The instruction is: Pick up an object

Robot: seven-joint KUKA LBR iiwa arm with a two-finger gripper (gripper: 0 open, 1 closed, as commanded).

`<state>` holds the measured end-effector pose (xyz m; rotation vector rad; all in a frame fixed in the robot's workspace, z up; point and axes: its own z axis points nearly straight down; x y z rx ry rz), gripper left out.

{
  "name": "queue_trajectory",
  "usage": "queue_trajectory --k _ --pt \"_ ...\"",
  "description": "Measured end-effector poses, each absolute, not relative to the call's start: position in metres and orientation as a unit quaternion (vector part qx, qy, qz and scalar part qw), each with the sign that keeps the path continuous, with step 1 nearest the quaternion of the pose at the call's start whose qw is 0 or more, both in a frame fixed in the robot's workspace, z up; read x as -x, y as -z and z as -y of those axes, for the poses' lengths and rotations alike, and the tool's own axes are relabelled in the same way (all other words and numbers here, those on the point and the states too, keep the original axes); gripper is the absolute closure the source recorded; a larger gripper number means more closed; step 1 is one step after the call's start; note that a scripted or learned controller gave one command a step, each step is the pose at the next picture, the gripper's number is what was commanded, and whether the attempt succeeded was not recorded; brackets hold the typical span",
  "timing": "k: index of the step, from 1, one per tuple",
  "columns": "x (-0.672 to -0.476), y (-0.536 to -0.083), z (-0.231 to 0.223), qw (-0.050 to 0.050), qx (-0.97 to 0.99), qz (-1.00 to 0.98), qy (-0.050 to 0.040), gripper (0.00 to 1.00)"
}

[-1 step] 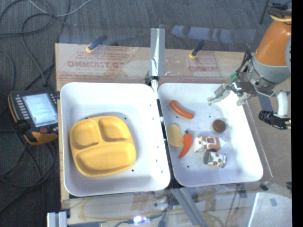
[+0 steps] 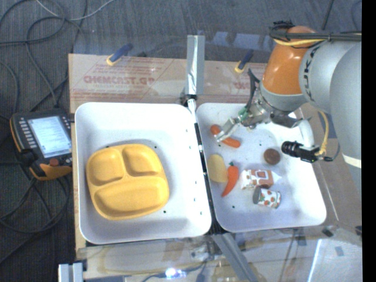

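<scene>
At upper centre of the right bin (image 2: 305,213), the gripper (image 2: 226,131) hangs above a small orange carrot (image 2: 230,142), likely light, slick plastic; finger state unclear.

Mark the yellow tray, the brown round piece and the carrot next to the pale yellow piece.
yellow tray (image 2: 127,181): camera view, ridge between its compartments
brown round piece (image 2: 271,155): camera view, top face
carrot (image 2: 230,181): camera view, mid-body

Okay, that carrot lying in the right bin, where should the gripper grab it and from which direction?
Grip the carrot across its thicker upper-middle, coming straight down from above. It lies flat and slanted, and the pale yellow piece sits close on its left, so close the fingers across its narrow width.
</scene>
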<state>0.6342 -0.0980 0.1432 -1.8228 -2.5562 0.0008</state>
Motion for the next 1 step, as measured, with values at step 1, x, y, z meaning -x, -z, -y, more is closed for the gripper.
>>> queue_trajectory --k 1 --pt "-0.6197 -0.0899 0.1029 -0.003 0.641 0.767 0.0035 0.0"
